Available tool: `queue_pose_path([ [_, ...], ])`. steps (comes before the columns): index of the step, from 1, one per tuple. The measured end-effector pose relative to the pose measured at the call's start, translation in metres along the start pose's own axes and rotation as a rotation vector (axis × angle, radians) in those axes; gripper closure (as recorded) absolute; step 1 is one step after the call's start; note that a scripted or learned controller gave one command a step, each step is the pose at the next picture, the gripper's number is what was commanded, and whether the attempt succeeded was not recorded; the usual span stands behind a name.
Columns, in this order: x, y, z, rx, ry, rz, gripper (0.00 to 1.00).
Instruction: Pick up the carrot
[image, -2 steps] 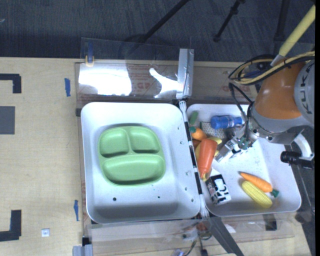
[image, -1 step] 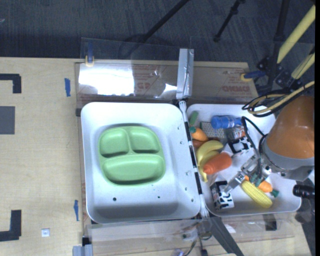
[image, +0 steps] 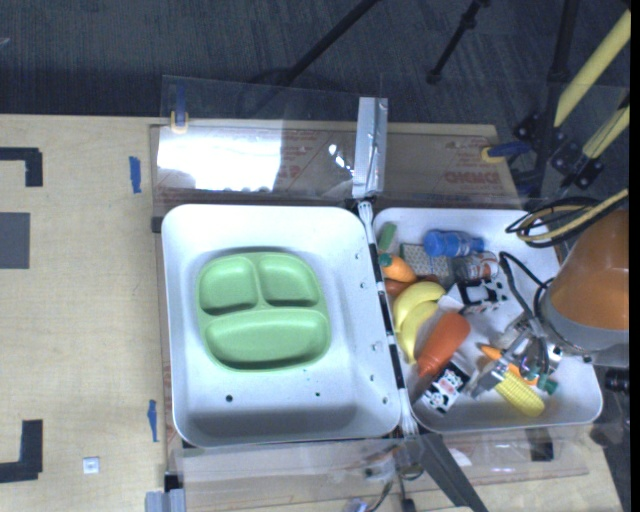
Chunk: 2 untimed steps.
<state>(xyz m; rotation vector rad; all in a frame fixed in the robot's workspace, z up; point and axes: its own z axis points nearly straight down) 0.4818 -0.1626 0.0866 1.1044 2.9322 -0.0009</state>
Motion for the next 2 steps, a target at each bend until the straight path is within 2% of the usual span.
queue_pose_path([
  [1,-0.068,0.02,0.001,0.0,0.002,0.148,0.0],
  [2,-0.078,-0.006,0.001,-0.004,0.005,0.231,0.0],
])
